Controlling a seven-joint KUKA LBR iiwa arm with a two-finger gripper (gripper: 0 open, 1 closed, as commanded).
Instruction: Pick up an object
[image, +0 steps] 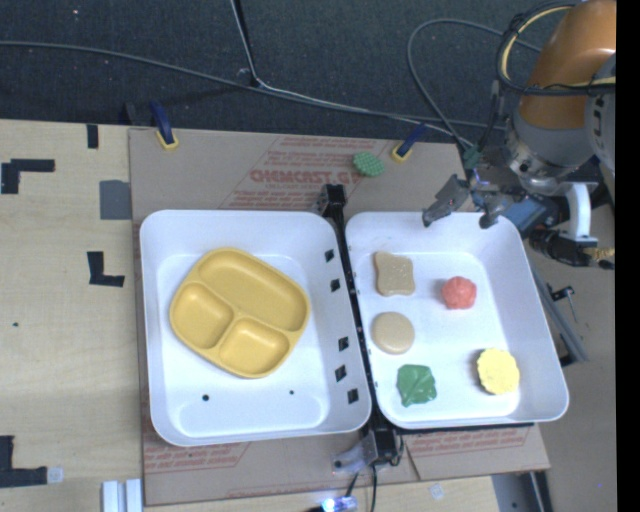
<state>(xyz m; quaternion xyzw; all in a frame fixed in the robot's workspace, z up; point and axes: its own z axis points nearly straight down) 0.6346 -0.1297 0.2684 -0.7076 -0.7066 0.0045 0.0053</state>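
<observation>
The right bin (520, 262) holds several small food-shaped items: a tan toast slice (393, 274), a red lump (459, 292), a beige round piece (392, 332), a green leafy piece (416, 384) and a yellow round piece (497, 371). My gripper (462, 207) hangs above the bin's far rim, at the upper right, well above the red lump. Its two dark fingers (440, 205) are spread apart with nothing between them.
The left bin (160, 250) bears a yellow divided plate (238, 311). A small green item (368, 164) lies on the cardboard behind the bins. Black clips (335, 200) join the bins along the middle. Cables run across the dark background above.
</observation>
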